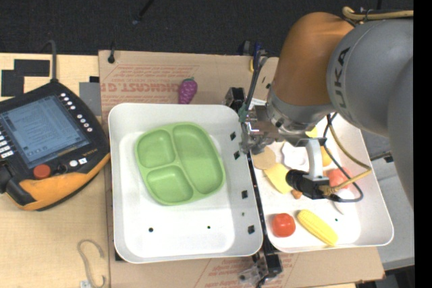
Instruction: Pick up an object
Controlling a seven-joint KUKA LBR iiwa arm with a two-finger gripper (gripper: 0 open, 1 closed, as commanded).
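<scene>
My gripper [252, 137] hangs low over the far left corner of the right bin [378, 226], close to the wall between the two bins. Just below it lie a tan round piece [264, 160] and a yellow wedge [277, 178]. A white item [295, 156] sits to their right, partly under the wrist. Nearer the front lie a red tomato-like toy [282, 224] and a yellow corn cob [317, 226]. A red-orange piece [335, 178] and a small orange bit [296, 194] lie mid-bin. The arm hides the bin's back part.
The left bin [128, 226] holds a green divided plate [179, 162]. A purple toy [187, 90] lies on the cardboard behind it. A teach pendant [44, 138] rests on the bench at the left, and a metal hook [94, 260] lies near the front.
</scene>
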